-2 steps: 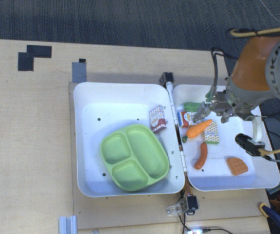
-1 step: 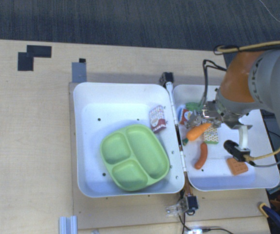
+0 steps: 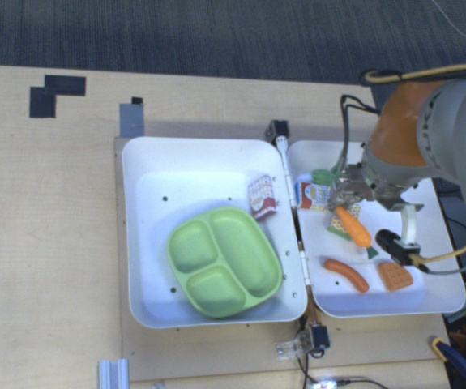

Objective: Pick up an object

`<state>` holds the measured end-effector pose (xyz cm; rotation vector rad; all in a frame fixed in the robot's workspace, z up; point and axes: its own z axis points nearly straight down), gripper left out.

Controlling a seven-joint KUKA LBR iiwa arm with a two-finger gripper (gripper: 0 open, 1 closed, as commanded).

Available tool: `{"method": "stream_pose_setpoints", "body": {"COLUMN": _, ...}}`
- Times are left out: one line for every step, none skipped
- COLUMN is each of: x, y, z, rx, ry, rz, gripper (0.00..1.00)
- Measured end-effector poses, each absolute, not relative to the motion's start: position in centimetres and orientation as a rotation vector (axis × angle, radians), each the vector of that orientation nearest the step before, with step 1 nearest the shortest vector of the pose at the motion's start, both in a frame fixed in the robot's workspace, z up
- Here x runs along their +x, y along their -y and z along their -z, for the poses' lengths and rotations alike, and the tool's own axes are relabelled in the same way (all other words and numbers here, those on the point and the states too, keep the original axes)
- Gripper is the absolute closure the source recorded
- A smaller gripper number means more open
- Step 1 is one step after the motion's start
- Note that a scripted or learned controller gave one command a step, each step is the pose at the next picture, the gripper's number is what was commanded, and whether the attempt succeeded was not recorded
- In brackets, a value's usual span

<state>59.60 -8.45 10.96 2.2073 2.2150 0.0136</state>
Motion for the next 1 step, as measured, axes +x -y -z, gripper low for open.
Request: {"method": "stream_pose_setpoints", "body": {"x": 51.88, "y": 2.97, "z": -19.13, "rx": 2.216, "ry": -2.227, "rz": -0.004, "gripper": 1.0}}
